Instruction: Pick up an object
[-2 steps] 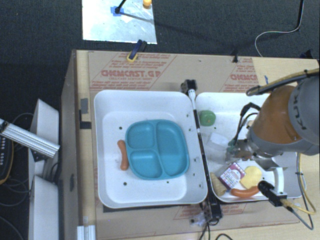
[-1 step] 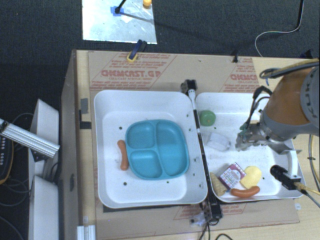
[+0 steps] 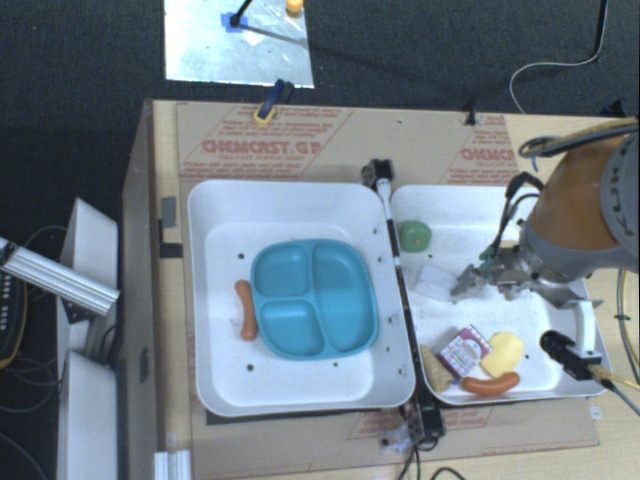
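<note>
In the right bin (image 3: 470, 230), my gripper (image 3: 466, 285) hangs low over the middle of the floor, reaching in from the right. A green ball (image 3: 414, 235) lies at the bin's back left, apart from the gripper. Toward the front lie a purple and white packet (image 3: 464, 352), a yellow piece (image 3: 505, 348) and an orange-red sausage (image 3: 489, 384), all in front of the gripper. A small pale, see-through item (image 3: 432, 280) rests just left of the gripper. Nothing shows between the gripper's tips.
The left bin (image 3: 225, 268) holds a blue divided plate (image 3: 314, 298) and an orange sausage (image 3: 245, 310) at its left side. A tan piece (image 3: 432, 360) sits by the right bin's front left wall. A black divider (image 3: 392, 248) runs between the bins.
</note>
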`<state>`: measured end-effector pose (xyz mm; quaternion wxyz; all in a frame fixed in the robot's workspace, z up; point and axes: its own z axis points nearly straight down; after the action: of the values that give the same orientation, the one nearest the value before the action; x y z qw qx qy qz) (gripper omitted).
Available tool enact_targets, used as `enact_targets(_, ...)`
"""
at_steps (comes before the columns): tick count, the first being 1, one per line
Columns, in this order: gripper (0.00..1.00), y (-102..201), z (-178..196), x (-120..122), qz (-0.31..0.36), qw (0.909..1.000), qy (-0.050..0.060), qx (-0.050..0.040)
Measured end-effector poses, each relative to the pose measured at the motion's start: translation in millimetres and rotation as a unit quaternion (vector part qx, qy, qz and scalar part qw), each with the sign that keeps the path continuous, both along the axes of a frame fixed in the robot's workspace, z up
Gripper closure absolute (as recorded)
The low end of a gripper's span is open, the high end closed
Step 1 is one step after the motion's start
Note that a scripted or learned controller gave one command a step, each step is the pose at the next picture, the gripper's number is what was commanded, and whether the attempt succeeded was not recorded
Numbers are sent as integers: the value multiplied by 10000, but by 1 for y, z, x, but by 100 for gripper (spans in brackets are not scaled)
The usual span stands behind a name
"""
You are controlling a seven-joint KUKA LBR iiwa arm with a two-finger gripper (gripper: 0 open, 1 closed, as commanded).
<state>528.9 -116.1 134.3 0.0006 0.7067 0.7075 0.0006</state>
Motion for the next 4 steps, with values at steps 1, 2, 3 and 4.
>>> enact_targets(1, 0, -41, -6, 73, 10, 10000, -7, -8)
enact_targets(2, 0, -66, 0, 72, 1, 10000, -5, -7)
enact_targets(3, 0, -91, 1, 71, 1, 10000, -8, -8)
enact_targets(4, 0, -90, 2, 78, 14, 10000, -10, -7)
